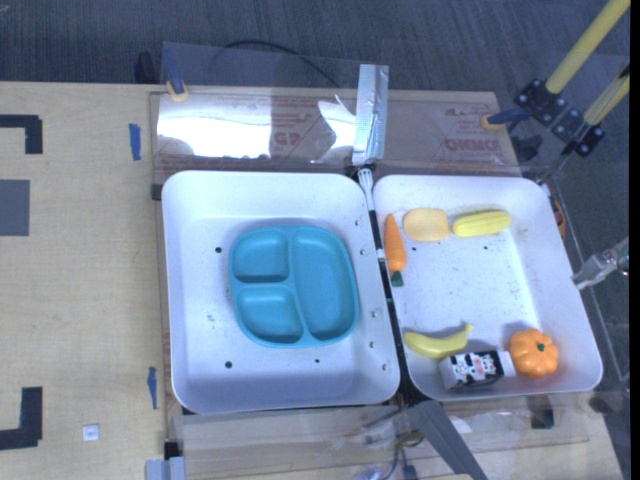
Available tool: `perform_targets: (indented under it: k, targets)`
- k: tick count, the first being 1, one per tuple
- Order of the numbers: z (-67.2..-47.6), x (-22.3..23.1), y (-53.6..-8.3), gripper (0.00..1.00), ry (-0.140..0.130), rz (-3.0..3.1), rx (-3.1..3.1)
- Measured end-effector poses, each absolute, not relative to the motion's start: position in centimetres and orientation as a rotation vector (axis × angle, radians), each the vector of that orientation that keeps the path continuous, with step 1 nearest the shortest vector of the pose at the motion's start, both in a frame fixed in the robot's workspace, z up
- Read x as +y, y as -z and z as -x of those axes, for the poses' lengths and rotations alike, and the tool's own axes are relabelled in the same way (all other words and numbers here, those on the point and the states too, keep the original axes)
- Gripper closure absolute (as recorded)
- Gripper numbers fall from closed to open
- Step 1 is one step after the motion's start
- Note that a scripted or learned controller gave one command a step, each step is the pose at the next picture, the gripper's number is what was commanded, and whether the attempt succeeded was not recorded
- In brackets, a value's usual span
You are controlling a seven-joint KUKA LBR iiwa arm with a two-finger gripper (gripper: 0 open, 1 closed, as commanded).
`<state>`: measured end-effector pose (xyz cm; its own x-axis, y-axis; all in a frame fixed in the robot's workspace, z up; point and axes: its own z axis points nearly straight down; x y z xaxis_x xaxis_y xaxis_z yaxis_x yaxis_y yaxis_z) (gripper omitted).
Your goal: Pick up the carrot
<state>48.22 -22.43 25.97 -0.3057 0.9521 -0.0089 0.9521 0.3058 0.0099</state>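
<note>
Carrot (395,246) lying lengthwise against the left wall of the right bin (500,293), in that bin's far-left part, orange body toward the far side and green end toward the near side. Within the same bin: 2 yellow pieces (426,224) (481,223) along its far wall, just right of the carrot; banana (435,342), black-and-white carton (472,368) and orange pumpkin (533,353) along its near wall. Left of the right bin, touching wall to wall: left bin (190,298) bearing a blue plate (294,283) with 3 compartments.
</note>
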Motion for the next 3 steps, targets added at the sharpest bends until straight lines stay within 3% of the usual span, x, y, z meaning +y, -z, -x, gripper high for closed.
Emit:
perform_targets:
  k: [1,2,3]
  targets:
    - [-48.1,-22.4,-37.5,1.00,-0.005,-1.940,2.455]
    - [-52.6,-21.4,-38.9,1.00,-0.001,-1.925,2.475]
    - [-56.7,-20.5,-36.5,1.00,0.000,-1.806,2.564]
